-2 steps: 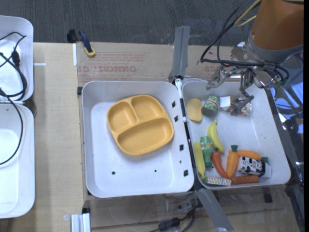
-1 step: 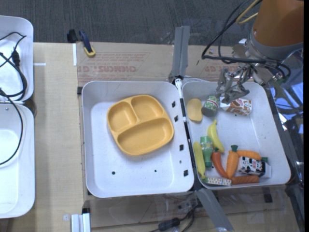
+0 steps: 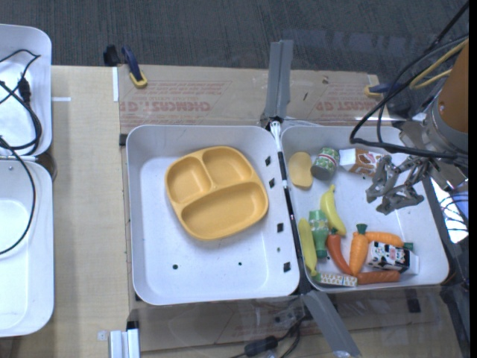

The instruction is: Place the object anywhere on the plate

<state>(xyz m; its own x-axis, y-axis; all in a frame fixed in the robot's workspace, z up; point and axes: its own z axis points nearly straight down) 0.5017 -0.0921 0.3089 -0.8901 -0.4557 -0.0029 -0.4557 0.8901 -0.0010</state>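
The gripper [image 3: 393, 192] hangs over the right bin's [image 3: 436, 273] upper right part, its grey fingers a blurred tangle against the white floor; whether they are spread or closed cannot be told, and nothing shows between them. The arm [image 3: 453, 110] above it is cut off by the frame's right edge, with cables looping over it.

White floor lies bare around the gripper. The toys crowd the bin's left and lower sides: a potato [image 3: 300, 169], a can [image 3: 325, 162] and a brown packet [image 3: 367, 159] near the top, a banana [image 3: 332, 211], corn [image 3: 307, 246], carrots [image 3: 358, 250] and a carton [image 3: 390, 256] lower down, overlapping and hard to separate.

The yellow plate [image 3: 216, 192] sits in the left bin [image 3: 143, 200], three compartments bare, white floor open all round.
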